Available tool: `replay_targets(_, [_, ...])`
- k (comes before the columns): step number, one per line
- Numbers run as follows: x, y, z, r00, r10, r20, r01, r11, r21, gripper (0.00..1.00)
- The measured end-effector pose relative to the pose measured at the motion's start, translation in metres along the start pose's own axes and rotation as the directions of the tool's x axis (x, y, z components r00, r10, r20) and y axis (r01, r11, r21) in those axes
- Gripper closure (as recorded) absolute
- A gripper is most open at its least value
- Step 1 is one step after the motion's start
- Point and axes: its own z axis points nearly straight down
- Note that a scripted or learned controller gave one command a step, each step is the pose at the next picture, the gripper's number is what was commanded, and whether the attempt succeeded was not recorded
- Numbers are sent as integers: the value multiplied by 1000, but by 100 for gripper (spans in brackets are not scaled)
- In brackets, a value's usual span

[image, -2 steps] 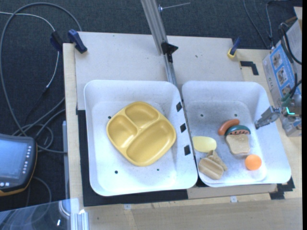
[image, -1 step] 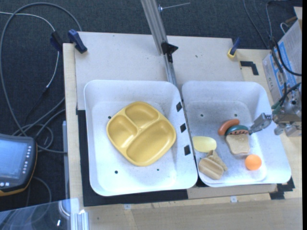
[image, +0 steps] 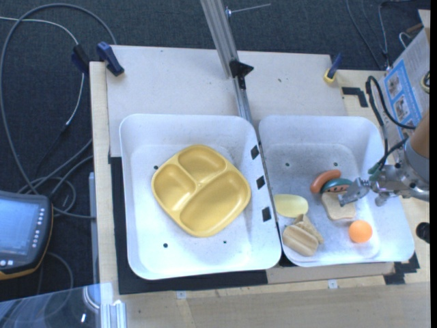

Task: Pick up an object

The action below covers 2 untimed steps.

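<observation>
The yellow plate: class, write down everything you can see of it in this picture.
The yellow plate is a glossy, plastic-looking dish, roughly square with rounded corners, split by raised ridges into three compartments: two small ones towards the back and one large one in front. It lies flat, turned at a slant, near the middle of the left bin. Nothing lies on it, and no other object touches it.

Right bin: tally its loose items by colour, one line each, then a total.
Orange: 2, a sausage-shaped piece and a ball
Yellow: 1, an oval slice
Tan: 2, a ridged bread-like piece and a toast-like slice under the gripper
Total: 5
</observation>
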Motion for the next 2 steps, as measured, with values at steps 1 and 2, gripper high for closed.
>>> replay_targets(1, [-5, 1, 61, 1000, 0, 0, 0, 1000, -1, 0])
replay_targets(2, [-5, 4, 47, 1000, -1, 3, 1, 1000, -10, 100])
